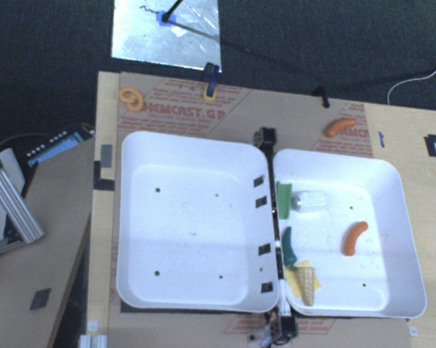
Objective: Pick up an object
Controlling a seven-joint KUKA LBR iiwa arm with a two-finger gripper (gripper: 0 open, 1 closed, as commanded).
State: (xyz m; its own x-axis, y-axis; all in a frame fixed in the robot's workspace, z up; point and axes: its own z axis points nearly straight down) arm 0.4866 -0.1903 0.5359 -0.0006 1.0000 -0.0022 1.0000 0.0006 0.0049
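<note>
The right bin (397, 191) holds several small objects. An orange sausage-shaped piece (354, 238) lies at its middle right. A clear plastic piece (308, 201) rests near the bin's left side, beside a green block (282, 199) against the left wall. Lower down, a dark green curved piece (288, 247) lies next to a yellow cone-shaped piece (304, 281) at the front left corner.
The left bin (137, 201) stands beside the right one, joined by black clips. On the cardboard behind the bins lie another orange sausage (340, 127), an orange ring (131, 98) and a yellow-blue clamp (209, 81). A silver sheet (139, 28) lies beyond.
</note>
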